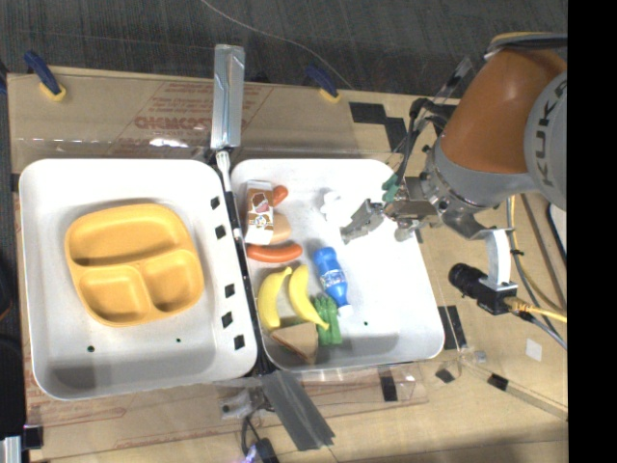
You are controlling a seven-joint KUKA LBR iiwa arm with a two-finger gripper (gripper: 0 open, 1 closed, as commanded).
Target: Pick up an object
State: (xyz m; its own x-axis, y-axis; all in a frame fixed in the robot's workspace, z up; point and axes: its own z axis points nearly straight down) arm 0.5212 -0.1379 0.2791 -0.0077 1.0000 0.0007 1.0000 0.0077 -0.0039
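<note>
Down at the near edge, a grey metal strip point(294, 411) lay angled across the tan desk point(501, 408), right below the seam of the two bins. Just above it, in the near corner of the right white bin point(410, 302), a tan bread wedge point(297, 340) sat against a green leafy piece point(331, 318). Two yellow bananas point(275, 298) curved side by side behind them, and a blue plastic bottle point(331, 276) lay just beside the right one. Further back, a red sausage point(275, 253) lay crosswise, with a brown-and-white packet point(258, 216) behind it by the bin's left wall. A small white lump point(333, 204) sat near the far wall.

My fingers point(362, 223) hung over the middle of that right bin, beyond the bottle and beside the white lump, pointing left. I saw nothing between them, and apart or together, I couldn't tell. Every object was down in the bin.

Over in the left white bin point(39, 196), a yellow three-compartment plastic tray point(135, 263) lay flat.
</note>
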